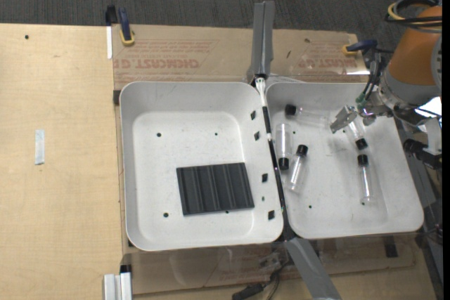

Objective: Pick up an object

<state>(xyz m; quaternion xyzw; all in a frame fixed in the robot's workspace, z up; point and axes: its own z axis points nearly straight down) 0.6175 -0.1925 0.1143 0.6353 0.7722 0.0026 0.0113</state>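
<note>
Nearest the camera, along the bench's front edge, grey bracket pieces show below the seam between the two bins. Left bin holds one item: a dark ribbed block lying flat on the floor, toward the front and right of centre. Right bin holds several clear vials with black caps. One vial lies lengthwise at the right side, cap pointing away from the camera. Another lies tilted near the middle of the floor, cap at its far end. A third lies just beside the divider, cap toward the camera. A fourth lies farther back near the rear left corner of that bin, cap to the left. Gripper sits over the rear right part of the right bin, near the floor, with a black-capped vial lying directly under or against its tip; whether that vial is between the fingers cannot be told, nor whether the gripper is released or clenched. Arm, with its orange band, rises from the gripper toward the right edge. Behind both bins lies a brown cardboard sheet with printed lettering, held by a clamp at the left and another at the right. A grey upright stands behind the seam.
</note>
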